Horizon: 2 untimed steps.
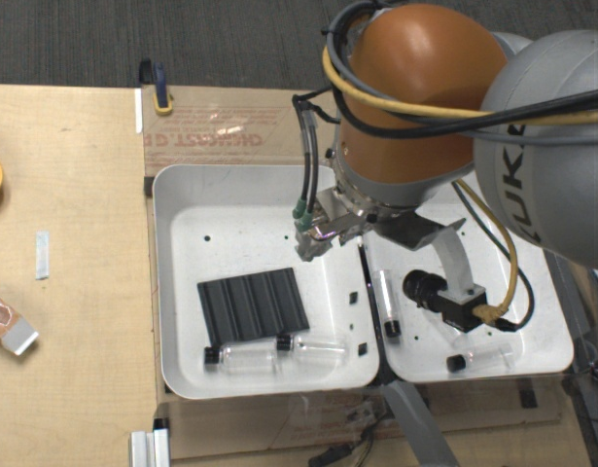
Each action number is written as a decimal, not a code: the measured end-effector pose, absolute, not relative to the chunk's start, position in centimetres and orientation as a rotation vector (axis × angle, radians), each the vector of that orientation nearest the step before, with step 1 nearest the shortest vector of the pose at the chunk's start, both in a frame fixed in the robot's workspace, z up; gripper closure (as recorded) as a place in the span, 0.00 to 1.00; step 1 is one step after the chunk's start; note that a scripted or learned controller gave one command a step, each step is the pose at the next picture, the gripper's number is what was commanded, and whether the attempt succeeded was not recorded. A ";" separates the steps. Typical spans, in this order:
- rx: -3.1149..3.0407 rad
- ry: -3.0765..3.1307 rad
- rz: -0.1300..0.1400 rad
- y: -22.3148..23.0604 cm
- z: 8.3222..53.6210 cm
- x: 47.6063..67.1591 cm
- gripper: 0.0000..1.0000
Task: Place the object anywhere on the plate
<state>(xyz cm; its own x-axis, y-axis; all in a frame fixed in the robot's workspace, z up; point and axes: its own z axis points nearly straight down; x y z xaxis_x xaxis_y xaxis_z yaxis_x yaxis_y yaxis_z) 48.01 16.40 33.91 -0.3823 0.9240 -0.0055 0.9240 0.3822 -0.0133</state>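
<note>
The grey arm's hand (313, 233) hangs over the left shallow white bin (172, 261); whether it is open or closed cannot be told. In that bin, a black ribbed rectangular plate (253, 305) lies flat, with two clear plastic tubes (274, 353) just beside its near edge.

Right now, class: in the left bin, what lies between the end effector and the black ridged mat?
In the camera view, a short stretch of bare white bin floor separates the end effector from the black ridged mat; nothing rests there.
</note>
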 end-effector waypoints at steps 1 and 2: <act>-1.332 -2.843 0.006 17.7 34.1 47.8 1.00; -1.020 -2.969 0.005 19.7 29.9 47.8 1.00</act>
